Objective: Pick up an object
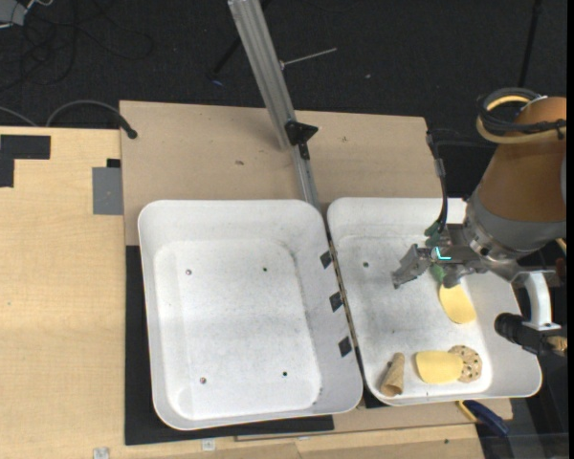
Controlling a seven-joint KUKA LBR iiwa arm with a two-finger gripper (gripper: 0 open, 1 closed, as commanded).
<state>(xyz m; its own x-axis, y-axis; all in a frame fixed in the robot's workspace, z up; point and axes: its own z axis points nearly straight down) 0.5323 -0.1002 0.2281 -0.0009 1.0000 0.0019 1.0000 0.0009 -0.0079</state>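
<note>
- Two white bins side by side on tabletop [67, 285]; left bin [231, 395] w/ no items.
- Right bin [383, 228]: yellow piece [456, 304], yellow block [437, 366], cookie [467, 361], cone [394, 374] near front.
- Arm [521, 189] in from right; hand [423, 266] low over right bin, just beside yellow piece; finger state can't tell.
</note>
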